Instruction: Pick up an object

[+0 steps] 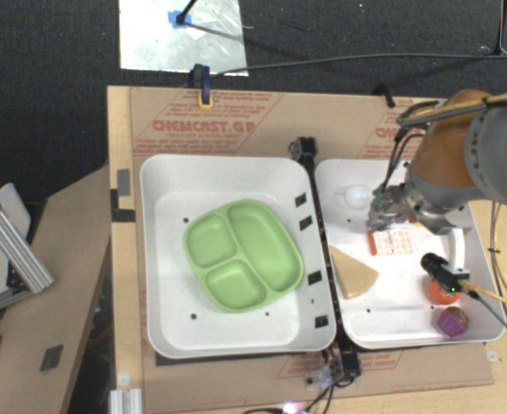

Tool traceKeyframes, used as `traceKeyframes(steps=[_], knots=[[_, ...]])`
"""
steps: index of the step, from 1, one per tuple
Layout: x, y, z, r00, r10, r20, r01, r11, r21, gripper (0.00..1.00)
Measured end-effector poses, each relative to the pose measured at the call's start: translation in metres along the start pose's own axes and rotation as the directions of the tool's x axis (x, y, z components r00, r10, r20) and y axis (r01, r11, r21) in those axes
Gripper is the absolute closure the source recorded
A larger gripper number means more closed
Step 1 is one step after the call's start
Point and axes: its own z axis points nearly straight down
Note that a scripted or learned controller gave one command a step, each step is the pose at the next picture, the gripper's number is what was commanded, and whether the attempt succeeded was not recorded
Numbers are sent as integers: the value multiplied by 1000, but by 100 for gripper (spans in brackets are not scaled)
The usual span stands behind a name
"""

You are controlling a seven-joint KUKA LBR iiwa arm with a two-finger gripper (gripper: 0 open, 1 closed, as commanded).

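The claw (390, 218) is seen low in the right bin (340, 179), just above a small red-and-white packet (392, 243); whether it is released or clenched cannot be told. A white ball (356, 197) lies just beside, a tan wedge (353, 274) nearer the divider, an orange piece (444, 291) and a purple piece (453, 321) toward the corner. The left bin (167, 231) is occupied by a green divided plate (242, 254). For a clean pick, the packet should be centred under the claw and a straight descent made, clear of the ball.

brown bench (236, 115) on dark carpeted floor (38, 76).
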Motion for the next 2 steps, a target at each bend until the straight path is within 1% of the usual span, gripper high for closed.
traceKeyframes(steps=[1, 2], knots=[[-8, 0, -47, 1000, 2, -3, -2, 1000, 17, 100], [-15, 12, -105, 1000, -3, -3, 3, 1000, 14, 100]])
